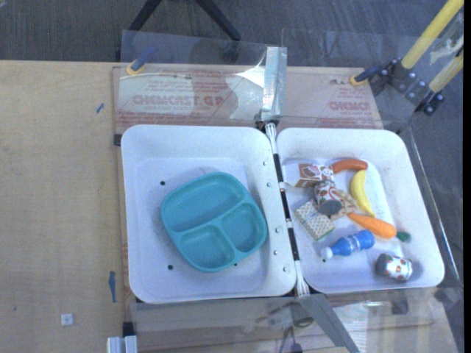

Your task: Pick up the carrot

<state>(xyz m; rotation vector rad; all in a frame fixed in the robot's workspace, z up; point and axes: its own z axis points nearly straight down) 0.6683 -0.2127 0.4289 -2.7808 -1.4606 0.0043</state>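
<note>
The carrot [375, 226] is orange with a green stub at its right end. It lies at a slant in the right bin [416, 175], just below a yellow banana [360, 191] and above a blue and white bottle [352, 244].
A teal divided plate [213, 221] sits in the left bin [147, 160]. Around the carrot lie a red sausage [348, 165], several small patterned packets [318, 197] and a round grey and red-spotted object [394, 268]. A yellow-handled clamp [427, 43] stands at the top right.
</note>
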